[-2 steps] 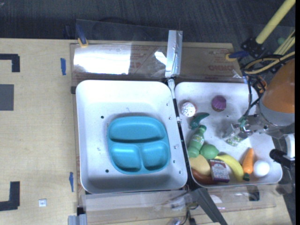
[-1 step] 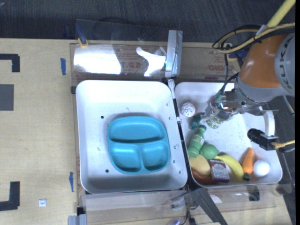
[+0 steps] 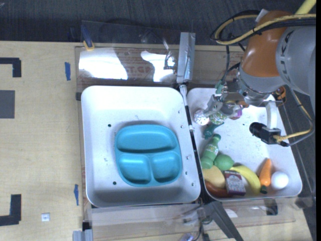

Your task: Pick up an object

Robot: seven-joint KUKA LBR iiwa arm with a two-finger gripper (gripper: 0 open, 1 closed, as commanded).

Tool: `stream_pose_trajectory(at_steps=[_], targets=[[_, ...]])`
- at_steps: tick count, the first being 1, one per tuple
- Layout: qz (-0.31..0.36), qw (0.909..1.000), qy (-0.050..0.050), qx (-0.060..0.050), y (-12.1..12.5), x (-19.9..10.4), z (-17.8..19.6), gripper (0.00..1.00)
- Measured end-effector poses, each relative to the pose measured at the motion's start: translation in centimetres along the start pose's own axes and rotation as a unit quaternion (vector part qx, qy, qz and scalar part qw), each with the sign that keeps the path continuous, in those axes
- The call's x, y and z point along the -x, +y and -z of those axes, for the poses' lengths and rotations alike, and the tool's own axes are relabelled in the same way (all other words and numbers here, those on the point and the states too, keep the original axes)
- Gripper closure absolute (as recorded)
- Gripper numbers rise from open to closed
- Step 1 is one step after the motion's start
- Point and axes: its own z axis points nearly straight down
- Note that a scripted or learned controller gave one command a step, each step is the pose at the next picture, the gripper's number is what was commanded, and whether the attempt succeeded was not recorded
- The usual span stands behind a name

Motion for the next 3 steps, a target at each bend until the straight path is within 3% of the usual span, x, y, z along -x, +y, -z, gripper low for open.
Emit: stream_pose_trajectory(at_steps=[1,2,3], targets=[[0.058,0.9983,0.000,-0.004,0.3,5.1,-5.0,1.00],[0.109,0.9940,0.000,0.000,-0.7,4.0,-1.6,1.00],[0.067,0.9977,0.000,-0.001,-2.1,-2.6,0.9,1.00]])
